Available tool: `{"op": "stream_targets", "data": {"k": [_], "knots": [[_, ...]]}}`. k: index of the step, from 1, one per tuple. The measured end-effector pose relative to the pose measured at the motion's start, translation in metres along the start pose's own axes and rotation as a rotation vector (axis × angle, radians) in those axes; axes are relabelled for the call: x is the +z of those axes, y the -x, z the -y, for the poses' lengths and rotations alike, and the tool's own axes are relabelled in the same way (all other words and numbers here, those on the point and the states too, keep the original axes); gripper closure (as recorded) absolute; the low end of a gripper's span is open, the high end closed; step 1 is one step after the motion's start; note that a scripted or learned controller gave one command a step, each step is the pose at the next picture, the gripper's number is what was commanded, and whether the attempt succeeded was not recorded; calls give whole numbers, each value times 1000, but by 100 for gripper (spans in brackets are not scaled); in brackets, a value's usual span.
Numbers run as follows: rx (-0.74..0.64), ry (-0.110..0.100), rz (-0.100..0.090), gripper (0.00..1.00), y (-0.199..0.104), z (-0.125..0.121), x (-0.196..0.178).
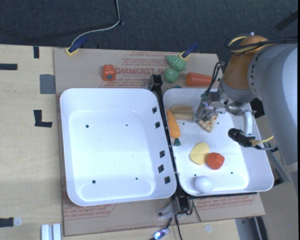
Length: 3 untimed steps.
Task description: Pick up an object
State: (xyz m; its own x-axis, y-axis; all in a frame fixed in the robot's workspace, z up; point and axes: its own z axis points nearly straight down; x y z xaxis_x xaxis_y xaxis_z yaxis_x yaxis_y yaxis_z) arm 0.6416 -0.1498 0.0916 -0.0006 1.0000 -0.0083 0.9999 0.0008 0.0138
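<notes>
Seemingly I was at the reaching step, with nothing lifted yet. My claw hung low in the right bin, at its upper middle, right over a small tan, crumbly-looking piece that lay touching or just beneath my tips. Whether my claw was apart or together I could not tell; the wrist hid that from above. Just to the left of it lay a pale bread-like roll, and beside the bin's left wall an orange carrot. Nearer the front sat a yellow piece touching a red tomato, and a white ball rested at the front rim. The left bin stood alongside. Outside the bins, on the cardboard of the table, were a red pepper, green vegetables and another carrot. My judgement: the next move called for settling squarely around the tan piece, closing firmly, then rising straight so the roll nearby stayed undisturbed
</notes>
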Motion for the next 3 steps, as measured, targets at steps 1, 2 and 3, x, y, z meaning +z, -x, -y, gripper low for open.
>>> {"op": "stream_targets", "data": {"k": [1, 2, 3], "knots": [[0, 0, -5, 100, 10, -2, 1], [0, -3, -2, 100, 2, -8, 1], [-2, 0, -7, 100, 8, -7, 1]]}}
